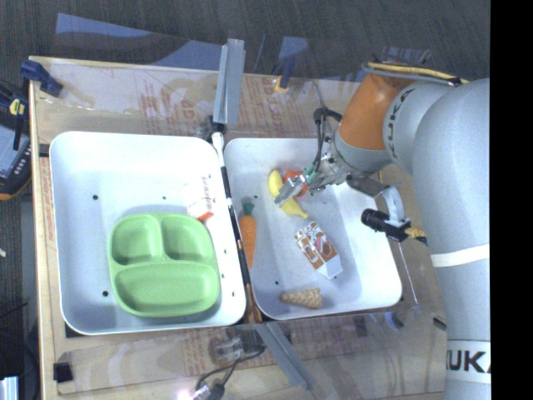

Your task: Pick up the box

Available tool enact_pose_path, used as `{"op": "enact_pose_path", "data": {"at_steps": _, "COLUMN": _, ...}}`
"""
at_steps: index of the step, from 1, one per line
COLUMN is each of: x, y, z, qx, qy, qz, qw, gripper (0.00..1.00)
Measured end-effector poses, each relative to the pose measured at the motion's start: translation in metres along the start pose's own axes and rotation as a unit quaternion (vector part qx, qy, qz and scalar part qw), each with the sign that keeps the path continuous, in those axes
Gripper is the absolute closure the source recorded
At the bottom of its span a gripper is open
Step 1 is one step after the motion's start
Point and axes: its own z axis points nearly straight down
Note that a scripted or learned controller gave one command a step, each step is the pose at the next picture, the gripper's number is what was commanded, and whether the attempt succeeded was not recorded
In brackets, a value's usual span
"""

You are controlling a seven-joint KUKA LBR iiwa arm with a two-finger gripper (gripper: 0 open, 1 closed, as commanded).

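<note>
A: What takes up the most room?

B: The arm, grey with its orange band, reaching in from the right over the right bin. Next are the two white bins side by side; the left bin holds a green divided tray lying flat toward its near side.

A: And the box?

B: The box, red and white, lies flat on the floor of the right bin, roughly at its middle. Its position leaves it apart from the bin walls, so a grasp from above looks workable.

A: Where is the gripper?

B: The gripper sits at the far side of that bin, over a banana, not over the box. Whether it is open or closed cannot be told at this size.

A: Smaller things?

B: A carrot rests along the left wall, and a tan cone-shaped item lies near the front wall. Judging by this, the box is not yet picked up.
</note>
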Motion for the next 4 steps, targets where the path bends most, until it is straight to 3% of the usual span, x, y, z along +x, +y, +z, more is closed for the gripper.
{"op": "enact_pose_path", "data": {"at_steps": 1, "x": -0.007, "y": 0.015, "z": -0.03, "qx": -0.002, "qy": -0.001, "qz": -0.026, "qw": 0.9996, "gripper": 0.0}}
{"op": "enact_pose_path", "data": {"at_steps": 2, "x": 0.008, "y": -0.029, "z": 0.0, "qx": 0.0, "qy": 0.0, "qz": -0.191, "qw": 0.9816, "gripper": 0.0}}
{"op": "enact_pose_path", "data": {"at_steps": 3, "x": -0.01, "y": 0.024, "z": -0.002, "qx": -0.002, "qy": -0.003, "qz": -0.177, "qw": 0.9842, "gripper": 0.0}}
{"op": "enact_pose_path", "data": {"at_steps": 4, "x": -0.011, "y": 0.025, "z": -0.013, "qx": -0.002, "qy": -0.004, "qz": -0.179, "qw": 0.9839, "gripper": 1.0}}
